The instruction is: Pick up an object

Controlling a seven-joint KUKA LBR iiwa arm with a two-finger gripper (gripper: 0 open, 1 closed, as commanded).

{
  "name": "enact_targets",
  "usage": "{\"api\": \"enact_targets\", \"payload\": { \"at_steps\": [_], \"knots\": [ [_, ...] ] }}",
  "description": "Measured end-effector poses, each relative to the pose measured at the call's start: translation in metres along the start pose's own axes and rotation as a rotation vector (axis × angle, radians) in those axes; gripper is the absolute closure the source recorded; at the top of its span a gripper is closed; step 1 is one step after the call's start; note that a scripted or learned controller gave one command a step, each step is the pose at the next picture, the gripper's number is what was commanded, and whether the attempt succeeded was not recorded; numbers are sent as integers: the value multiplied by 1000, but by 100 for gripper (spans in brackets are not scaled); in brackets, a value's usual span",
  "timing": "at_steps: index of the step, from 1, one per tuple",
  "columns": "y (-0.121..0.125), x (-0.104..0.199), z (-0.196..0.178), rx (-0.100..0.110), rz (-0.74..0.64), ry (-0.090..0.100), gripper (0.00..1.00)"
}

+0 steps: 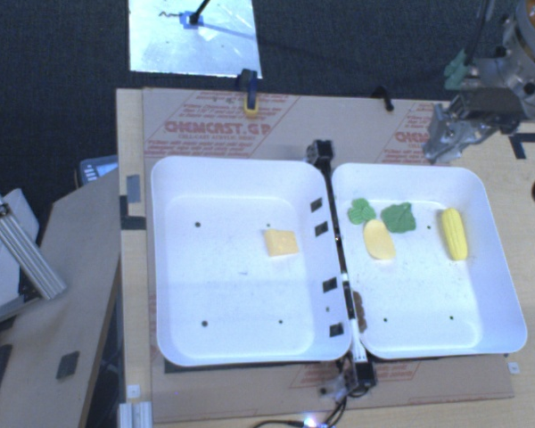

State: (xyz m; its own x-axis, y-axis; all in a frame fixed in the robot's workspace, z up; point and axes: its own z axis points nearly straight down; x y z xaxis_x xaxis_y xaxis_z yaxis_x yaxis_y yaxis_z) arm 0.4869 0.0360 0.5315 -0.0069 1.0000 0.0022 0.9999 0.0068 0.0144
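Two shallow white plastic bins sit side by side on a pale wooden bench (pixel 134 105), resting on a clear sheet with reddish printed lettering (pixel 214 123) that shows along their far edges. A black hinged strip with small clips (pixel 334 248) runs between the bins and serves here as the landmark. Left of the strip, the left bin (pixel 174 185) carries a flat pale-yellow square block (pixel 281 242), lying near the strip, a little past the bin's centre. Right of the strip, the right bin (pixel 490 328) holds four pieces in a loose row: a small green leafy piece (pixel 361 210) closest to the strip, a pale yellow oval piece (pixel 379 240) just beside and below it, a second green leafy piece (pixel 399 217) touching the oval's upper right, and a yellow corn-cob-shaped toy (pixel 453 233) farther right, well apart from the others. The grey metal gripper (pixel 441 145) hangs above the bench just beyond the right bin's far rim, right of the strip, with nothing between its fingers; how far they are parted cannot be told. Beyond the bench lies dark carpet with a shiny silvery square plate (pixel 196 25), and aluminium framing (pixel 18 248) stands at the far left.
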Motion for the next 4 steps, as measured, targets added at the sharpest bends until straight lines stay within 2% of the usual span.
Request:
{"api": "enact_targets", "payload": {
  "at_steps": [1, 2, 3, 4],
  "knots": [
    [-2, 82, 128, 23, -5, -2, 100],
    [-2, -37, 124, 10, 18, -5, 100],
    [0, -22, -8, -5, 1, -1, 100],
    [-2, 48, 89, 20, -4, -2, 100]
  ]
}}
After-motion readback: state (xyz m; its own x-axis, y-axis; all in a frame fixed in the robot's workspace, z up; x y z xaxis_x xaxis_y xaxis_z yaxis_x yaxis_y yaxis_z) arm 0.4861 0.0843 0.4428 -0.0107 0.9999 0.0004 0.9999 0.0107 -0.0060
